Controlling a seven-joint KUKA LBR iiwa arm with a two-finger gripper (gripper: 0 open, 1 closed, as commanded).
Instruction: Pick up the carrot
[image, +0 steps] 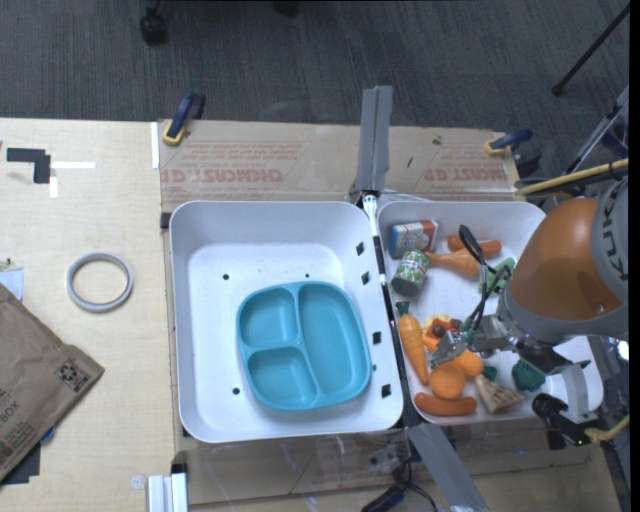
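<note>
The carrot (411, 346) is a long orange taper lying along the left wall of the right bin (520, 212), its thick end toward the back. My gripper (452, 349) is low in that bin, just to the carrot's right, among a pile of toy food. The grey arm with its orange band (563, 268) reaches in from the right and hides the bin's right part. Nothing visibly sits between the gripper's tips.
Around the gripper lie an orange fruit (450, 383), a sausage (445, 405), a bread wedge (497, 393) and a green piece (527, 376). Further back are a green can (410, 272) and a small carton (412, 237). The left bin (200, 300) holds a teal divided plate (302, 343).
</note>
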